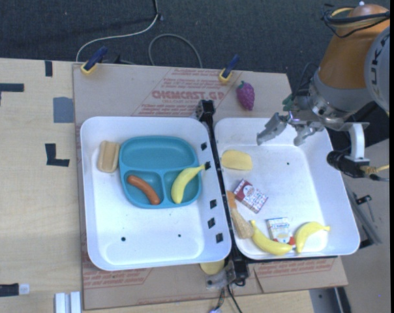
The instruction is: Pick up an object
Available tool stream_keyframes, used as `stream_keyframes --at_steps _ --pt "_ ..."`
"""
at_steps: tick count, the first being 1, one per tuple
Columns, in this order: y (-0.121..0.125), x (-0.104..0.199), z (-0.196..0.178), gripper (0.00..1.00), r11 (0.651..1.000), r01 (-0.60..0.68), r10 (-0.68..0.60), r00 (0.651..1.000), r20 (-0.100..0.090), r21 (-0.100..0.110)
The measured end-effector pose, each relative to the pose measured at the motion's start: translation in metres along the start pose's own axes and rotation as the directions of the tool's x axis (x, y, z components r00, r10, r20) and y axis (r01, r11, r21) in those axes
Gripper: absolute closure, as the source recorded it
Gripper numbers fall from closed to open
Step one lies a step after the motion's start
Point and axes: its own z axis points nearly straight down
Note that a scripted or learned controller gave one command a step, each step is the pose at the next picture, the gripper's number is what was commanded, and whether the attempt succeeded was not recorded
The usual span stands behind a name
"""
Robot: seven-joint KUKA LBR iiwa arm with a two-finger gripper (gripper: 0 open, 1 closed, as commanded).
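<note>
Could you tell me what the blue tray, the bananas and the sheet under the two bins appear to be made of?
The blue tray looks like moulded plastic: uniform colour, smooth rounded compartment walls. The bananas, one in the tray and two in the right bin, seem to be plastic toy food, given their even yellow and slight sheen. The sheet looks like brown printed cardboard with a matte face.

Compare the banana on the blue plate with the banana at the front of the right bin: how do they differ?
The banana on the blue plate lies in the left bin, tilted steeply, its tip over the plate's rim. The banana at the front of the right bin lies flatter on the bin floor, beside a small packet. Both are yellow and curved.
</note>
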Motion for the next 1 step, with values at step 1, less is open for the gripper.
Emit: stream_keyframes --at_steps 1 --pt "-0.0406 0.0521 0.066 0.0 1.0 0.003 -0.002 1.0 -0.003 0.009"
